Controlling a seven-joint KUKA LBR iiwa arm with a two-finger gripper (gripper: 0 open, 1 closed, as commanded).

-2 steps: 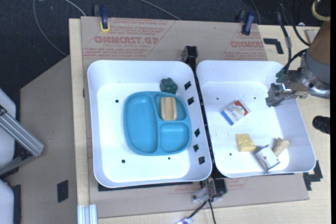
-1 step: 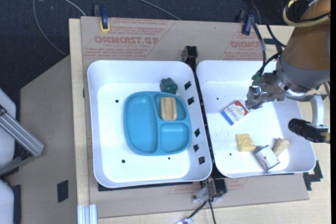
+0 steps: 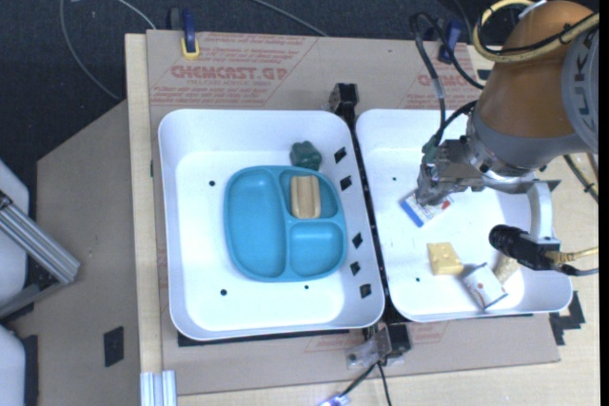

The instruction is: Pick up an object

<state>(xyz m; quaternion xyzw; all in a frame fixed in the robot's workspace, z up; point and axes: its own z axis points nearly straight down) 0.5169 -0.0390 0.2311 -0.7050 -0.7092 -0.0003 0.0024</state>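
Observation:
My gripper [image 3: 433, 192] is low in the right bin [image 3: 400, 133], near its left-centre, directly over a small blue and white packet [image 3: 419, 208] that lies on the bin floor. The gripper hides the packet's upper right part, and I cannot tell whether they touch. A yellow block [image 3: 442, 258] lies in front of the packet. A white and red item [image 3: 483, 285] rests near the bin's front right corner.
The left bin [image 3: 190, 204] holds a blue divided plate [image 3: 266, 228] with a tan piece [image 3: 304, 197] in its upper right compartment. A dark green lump [image 3: 305, 154] sits just behind the plate. A black cylinder [image 3: 519, 247] juts over the right bin's right side.

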